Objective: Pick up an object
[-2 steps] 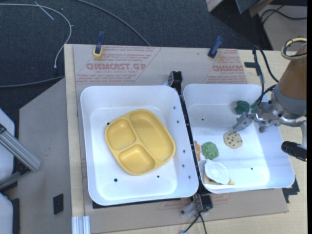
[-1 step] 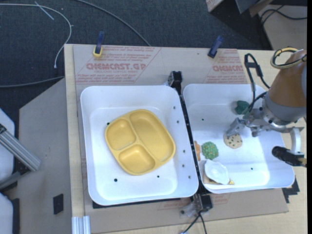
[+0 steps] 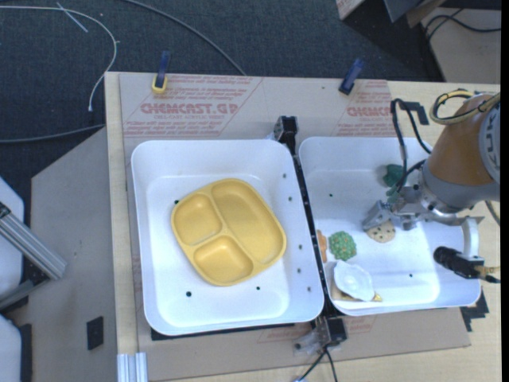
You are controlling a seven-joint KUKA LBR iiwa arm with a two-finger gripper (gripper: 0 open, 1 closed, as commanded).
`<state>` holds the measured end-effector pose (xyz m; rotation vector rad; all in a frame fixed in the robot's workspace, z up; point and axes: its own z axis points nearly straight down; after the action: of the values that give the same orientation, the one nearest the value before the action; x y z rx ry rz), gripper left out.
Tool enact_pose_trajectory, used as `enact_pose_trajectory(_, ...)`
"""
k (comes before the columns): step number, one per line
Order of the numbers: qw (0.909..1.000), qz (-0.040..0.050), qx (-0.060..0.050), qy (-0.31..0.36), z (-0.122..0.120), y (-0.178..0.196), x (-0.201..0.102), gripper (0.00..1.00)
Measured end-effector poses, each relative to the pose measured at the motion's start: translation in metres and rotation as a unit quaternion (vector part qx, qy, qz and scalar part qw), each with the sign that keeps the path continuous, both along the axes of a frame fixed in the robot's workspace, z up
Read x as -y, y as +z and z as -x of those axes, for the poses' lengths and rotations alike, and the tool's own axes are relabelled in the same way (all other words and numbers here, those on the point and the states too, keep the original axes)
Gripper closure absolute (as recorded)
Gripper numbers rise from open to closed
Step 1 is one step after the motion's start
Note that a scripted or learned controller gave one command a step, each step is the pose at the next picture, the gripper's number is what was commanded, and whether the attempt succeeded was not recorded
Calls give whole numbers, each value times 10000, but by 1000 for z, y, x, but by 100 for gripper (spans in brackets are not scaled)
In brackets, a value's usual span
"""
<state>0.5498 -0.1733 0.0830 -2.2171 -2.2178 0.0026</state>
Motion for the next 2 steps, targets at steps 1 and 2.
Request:
enact_pose_trajectory(1, 10000, 7, 54, 4, -3, 16, 0, 100)
enact_pose_trajectory(2, 10000, 25, 56, -6, 2, 69, 8, 100)
